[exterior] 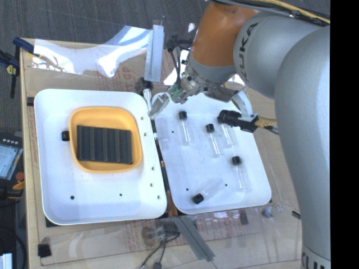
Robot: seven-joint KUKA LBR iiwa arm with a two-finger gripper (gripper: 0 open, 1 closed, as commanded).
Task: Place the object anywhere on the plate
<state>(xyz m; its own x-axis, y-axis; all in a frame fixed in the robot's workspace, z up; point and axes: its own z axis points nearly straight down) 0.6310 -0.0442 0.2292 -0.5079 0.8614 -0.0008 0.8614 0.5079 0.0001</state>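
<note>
Fingers [159, 102] at the bins' [162, 167] shared edge — vials [185, 129] beside.

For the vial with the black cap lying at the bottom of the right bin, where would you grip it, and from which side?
Probably the clear body of the vial, just beside its black cap. It lies flat and slanted on the right bin floor, apart from the other vials, so come from straight above with the fingers set across its long axis. The cap end looks short and might slip.

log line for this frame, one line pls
arm: over top edge of right bin | gripper: near bin divider, grip unclear | vials: loose in right bin | plate: yellow, left bin, holds dark ridged insert
</note>
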